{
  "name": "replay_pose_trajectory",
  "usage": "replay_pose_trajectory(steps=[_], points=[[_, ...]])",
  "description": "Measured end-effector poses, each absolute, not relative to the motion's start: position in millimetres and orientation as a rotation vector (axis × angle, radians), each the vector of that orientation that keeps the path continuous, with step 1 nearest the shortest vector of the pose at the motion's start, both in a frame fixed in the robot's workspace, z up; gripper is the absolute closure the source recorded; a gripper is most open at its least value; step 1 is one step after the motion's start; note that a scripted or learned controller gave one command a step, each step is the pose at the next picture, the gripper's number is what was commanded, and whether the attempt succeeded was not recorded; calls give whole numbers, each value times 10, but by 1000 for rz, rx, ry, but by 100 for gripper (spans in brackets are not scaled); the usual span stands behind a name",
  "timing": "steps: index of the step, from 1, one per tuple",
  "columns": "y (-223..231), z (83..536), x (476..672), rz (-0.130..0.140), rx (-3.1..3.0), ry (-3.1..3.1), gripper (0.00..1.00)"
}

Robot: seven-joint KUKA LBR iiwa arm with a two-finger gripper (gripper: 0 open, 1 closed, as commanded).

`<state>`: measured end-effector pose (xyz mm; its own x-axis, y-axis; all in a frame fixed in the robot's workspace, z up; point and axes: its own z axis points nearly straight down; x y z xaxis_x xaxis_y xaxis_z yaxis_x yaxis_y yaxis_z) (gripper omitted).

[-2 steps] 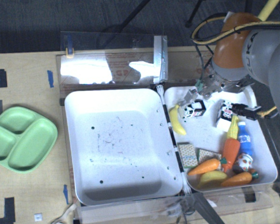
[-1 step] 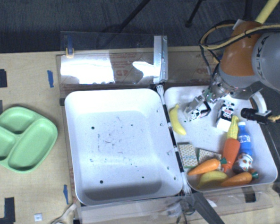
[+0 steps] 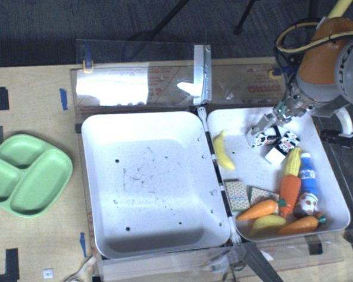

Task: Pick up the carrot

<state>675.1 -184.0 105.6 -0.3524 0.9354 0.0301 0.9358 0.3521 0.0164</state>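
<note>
Over the right bin (image 3: 339, 214) we saw the arm (image 3: 327, 68) reaching in from the right, its claw (image 3: 270, 124) hanging above the bin's far half beside a small black-and-white cow toy (image 3: 261, 139). We could not tell how far the claw stood open, and we saw nothing in its grip. We found the carrot (image 3: 257, 210) lying near the bin's front edge, touching a yellow lemon (image 3: 267, 223) and a second carrot (image 3: 290, 192). A banana (image 3: 223, 151) lay by the divider, and a green divided plate (image 3: 28, 174) sat left of the left bin (image 3: 104, 127).
</note>
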Motion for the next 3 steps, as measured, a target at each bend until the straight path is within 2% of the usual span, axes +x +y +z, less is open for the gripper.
replay_pose_trajectory(steps=[1, 2, 3], points=[[-1928, 1222, 6794, -37, -1801, -2603, 100], [-2145, 1975, 6676, -2, -2182, -2266, 100], [-2142, 2091, 6690, -5, -2184, -2272, 100]])
